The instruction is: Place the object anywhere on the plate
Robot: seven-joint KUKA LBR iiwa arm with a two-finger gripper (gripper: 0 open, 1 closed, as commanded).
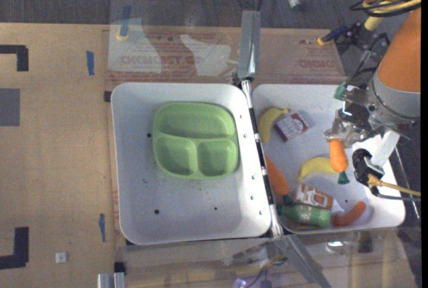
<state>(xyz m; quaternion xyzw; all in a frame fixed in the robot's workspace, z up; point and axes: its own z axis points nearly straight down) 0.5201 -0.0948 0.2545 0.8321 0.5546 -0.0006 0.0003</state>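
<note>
A light green divided plate [196,139] lies in the left bin [134,213], toward its back, with nothing on it. Over the right side of the right bin [394,213], my gripper [336,139] is shut on the upper end of an orange toy carrot [339,158]. The carrot hangs almost upright, its green tip pointing down. It is about a bin's width to the right of the plate.
Several toys lie in the right bin: a banana [271,121], a red and white carton [292,125], a second carrot [277,178], another banana [317,166], a juice box [314,198], a green bottle [307,214] and a red sausage [350,214]. A metal divider [257,146] separates the bins.
</note>
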